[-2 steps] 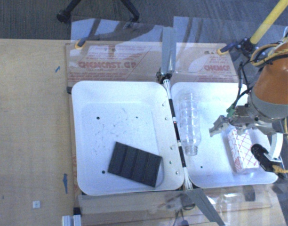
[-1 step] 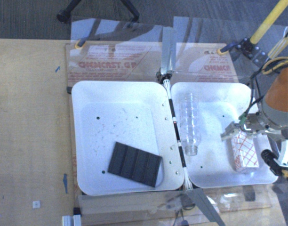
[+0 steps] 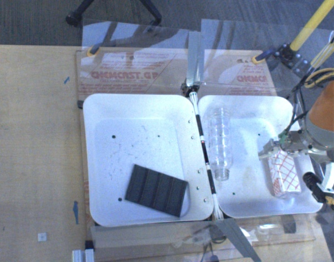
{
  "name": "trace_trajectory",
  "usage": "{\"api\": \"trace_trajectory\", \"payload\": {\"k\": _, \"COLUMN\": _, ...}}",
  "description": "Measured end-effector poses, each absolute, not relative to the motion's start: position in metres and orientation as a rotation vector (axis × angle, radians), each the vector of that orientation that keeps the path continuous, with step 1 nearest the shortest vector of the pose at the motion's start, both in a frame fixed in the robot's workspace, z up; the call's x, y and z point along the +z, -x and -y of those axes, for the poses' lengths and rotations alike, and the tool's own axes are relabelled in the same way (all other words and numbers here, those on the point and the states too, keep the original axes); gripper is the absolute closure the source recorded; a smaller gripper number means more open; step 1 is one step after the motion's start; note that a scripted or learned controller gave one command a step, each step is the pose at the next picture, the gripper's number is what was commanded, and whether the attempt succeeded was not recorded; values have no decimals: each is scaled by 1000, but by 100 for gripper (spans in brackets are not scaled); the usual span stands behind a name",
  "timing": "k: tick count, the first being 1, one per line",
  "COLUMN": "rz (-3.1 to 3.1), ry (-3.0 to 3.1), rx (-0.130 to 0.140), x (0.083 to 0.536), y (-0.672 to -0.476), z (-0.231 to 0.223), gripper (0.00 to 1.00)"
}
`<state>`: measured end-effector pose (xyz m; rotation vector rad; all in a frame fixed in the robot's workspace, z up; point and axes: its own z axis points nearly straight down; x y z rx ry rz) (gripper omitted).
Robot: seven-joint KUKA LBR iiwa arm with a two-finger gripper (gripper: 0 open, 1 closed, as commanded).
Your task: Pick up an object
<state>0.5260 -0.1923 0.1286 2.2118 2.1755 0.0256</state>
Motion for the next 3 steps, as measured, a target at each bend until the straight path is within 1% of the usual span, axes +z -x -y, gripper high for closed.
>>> {"api": "trace_trajectory", "payload": {"k": 1, "rz": -2254, "ry": -2150, "rx": 21, "x": 95, "y": -528, "z": 205, "gripper": 0}}
{"api": "trace_trajectory", "payload": {"k": 2, "rz": -2245, "ry": -2149, "rx": 23, "x": 106, "y": -531, "z": 207, "gripper": 100}}
{"api": "trace_trajectory", "payload": {"k": 3, "rz": -2265, "ry": -2182, "rx": -5, "x": 192, "y": -555, "z": 144, "gripper": 100}}
